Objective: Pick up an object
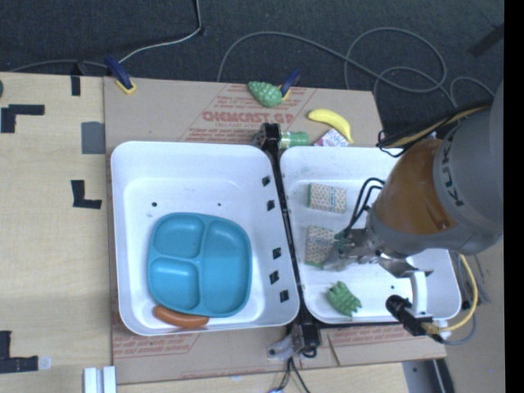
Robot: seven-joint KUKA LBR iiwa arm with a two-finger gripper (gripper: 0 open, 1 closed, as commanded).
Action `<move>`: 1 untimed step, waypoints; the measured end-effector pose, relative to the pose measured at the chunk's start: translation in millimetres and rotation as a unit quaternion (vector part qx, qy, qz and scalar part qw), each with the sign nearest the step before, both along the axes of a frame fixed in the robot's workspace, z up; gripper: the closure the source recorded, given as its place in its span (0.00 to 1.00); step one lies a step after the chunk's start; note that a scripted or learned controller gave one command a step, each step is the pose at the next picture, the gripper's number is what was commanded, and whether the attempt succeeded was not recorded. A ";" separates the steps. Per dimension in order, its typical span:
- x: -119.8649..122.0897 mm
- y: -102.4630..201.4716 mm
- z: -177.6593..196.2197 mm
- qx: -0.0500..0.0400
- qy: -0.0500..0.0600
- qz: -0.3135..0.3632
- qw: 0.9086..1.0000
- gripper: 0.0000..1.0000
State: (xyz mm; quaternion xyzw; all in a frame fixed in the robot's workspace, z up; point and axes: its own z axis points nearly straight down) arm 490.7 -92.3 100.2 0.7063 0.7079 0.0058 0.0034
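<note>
As seen from above, items run largest to smallest:
Left bin [131, 219]: shallow white plastic, holding a blue plate and a sausage.
Right bin [368, 164]: same make, holding two sponges and a green toy.
Arm [458, 178]: grey, orange band, reaching over the right bin.
Blue plate [201, 262]: smooth, rounded, three compartments.
Gripper [337, 250]: down on the lower sponge [316, 241]; jaw state cannot be told.
Upper sponge [327, 196]: speckled, rectangular.
Sausage [180, 318]: orange, at the plate's near edge.
Green toy [343, 298]: knobbly, near the front wall.

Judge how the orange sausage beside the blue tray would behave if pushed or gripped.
The orange sausage looks rounded and smooth, so it would probably roll and slip. It lies wedged between the blue tray and the bin wall, probably awkward for fingers.
</note>
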 end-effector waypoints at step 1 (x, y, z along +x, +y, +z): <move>105.7 0.9 102.4 -0.002 0.006 0.000 1.000 1.00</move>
